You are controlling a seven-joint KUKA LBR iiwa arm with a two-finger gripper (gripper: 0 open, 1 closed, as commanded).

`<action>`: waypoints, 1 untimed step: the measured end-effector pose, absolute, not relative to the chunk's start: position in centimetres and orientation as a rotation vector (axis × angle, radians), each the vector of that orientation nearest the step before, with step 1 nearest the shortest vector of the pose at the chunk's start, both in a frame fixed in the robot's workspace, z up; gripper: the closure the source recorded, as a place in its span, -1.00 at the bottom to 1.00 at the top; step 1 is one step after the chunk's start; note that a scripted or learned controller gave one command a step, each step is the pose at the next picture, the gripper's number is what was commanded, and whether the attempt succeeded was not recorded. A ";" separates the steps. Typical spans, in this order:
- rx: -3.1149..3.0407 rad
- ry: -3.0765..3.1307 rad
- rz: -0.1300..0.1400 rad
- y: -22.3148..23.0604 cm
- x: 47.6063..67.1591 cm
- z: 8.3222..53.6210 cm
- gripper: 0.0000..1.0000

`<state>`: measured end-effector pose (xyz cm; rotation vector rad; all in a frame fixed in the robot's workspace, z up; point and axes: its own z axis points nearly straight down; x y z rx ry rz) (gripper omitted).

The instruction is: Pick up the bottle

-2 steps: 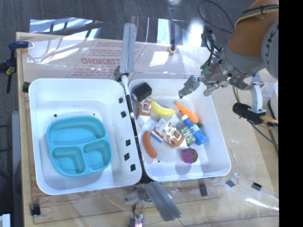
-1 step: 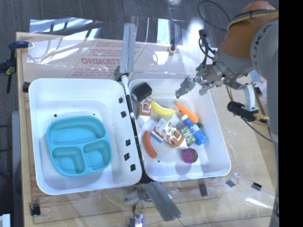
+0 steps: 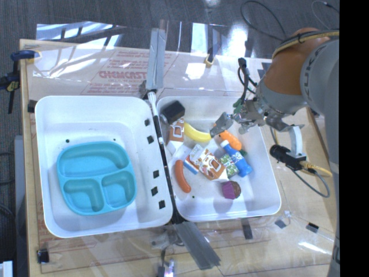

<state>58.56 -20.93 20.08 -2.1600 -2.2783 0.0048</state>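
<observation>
We see the two-finger gripper (image 3: 230, 126) low over the right white bin (image 3: 262, 198), near its far edge. We cannot tell how far it is open, and nothing shows in its hold. The white-and-blue plastic bottle (image 3: 236, 157) lies just beneath it, beside an orange carrot (image 3: 229, 138), near a yellow banana (image 3: 196, 133). A blue divided tray (image 3: 95, 178) sits in the left white bin (image 3: 43, 212).

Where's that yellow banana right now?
The yellow banana lies in the right white bin, toward its upper left, just right of a black block and above the red sausage.
</observation>
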 end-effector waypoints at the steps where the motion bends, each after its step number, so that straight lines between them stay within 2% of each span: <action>1: -2.206 -2.234 0.005 -20.9 56.2 16.4 -1.00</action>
